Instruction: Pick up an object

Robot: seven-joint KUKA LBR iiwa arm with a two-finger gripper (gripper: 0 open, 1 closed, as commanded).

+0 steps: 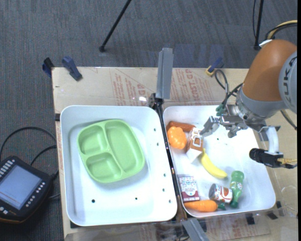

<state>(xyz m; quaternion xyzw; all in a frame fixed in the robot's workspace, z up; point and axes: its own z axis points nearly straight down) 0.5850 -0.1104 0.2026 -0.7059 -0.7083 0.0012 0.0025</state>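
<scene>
Overhead view of the worktop (115,87) with two white bins. My fingers (214,123) hang low over the upper part of the right bin (256,177), apparently spread with nothing between them, just beside a small brown carton (195,140) and an orange fruit (176,138). A banana (212,166) lies below them at mid-bin; a red box (189,187), a carrot (202,205), a can (220,193) and a green bottle (236,186) crowd the near edge. The left bin (115,205) holds a green divided plate (110,149). To grasp well, I judge I should centre over one isolated object, likely the carton, descend straight, then close across its narrow width.
</scene>
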